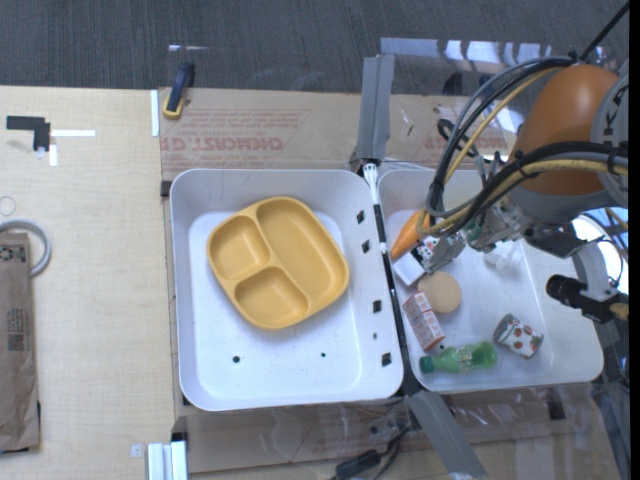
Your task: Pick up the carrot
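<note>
From above, the arm reaches into the right bin and its gripper sits low by the bin's left wall, right against the carrot. This looks like the grasping step. I cannot tell how the jaws stand; cables and the wrist cover them. Next it needs a firm close, then a straight lift. The carrot is orange and tapered, lying aslant against the left wall near the far corner, its upper end hidden under the gripper.
</note>
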Available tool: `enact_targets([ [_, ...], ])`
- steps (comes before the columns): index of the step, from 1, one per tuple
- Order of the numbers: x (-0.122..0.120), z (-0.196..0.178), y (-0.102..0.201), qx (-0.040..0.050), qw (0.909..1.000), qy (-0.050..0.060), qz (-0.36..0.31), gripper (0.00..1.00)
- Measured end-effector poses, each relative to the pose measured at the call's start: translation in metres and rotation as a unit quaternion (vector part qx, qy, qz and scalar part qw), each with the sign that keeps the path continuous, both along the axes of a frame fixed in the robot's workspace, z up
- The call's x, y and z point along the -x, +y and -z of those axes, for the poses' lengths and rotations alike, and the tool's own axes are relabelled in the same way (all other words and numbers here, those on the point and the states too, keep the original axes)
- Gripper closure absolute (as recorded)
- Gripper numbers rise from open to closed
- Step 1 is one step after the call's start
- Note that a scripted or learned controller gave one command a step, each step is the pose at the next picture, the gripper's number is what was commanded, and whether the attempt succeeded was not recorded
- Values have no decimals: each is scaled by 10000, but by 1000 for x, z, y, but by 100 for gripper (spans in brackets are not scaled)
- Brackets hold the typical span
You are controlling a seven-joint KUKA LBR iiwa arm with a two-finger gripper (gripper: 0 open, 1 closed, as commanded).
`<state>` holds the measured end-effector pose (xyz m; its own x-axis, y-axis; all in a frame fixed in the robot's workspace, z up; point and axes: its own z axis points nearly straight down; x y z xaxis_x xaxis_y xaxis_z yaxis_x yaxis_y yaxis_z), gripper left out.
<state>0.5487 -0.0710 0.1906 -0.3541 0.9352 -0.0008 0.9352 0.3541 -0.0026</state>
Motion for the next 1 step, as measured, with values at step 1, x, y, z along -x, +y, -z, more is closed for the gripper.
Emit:
enact_targets([
  [1, 0, -8, -1, 6, 10000, 1, 8, 100],
])
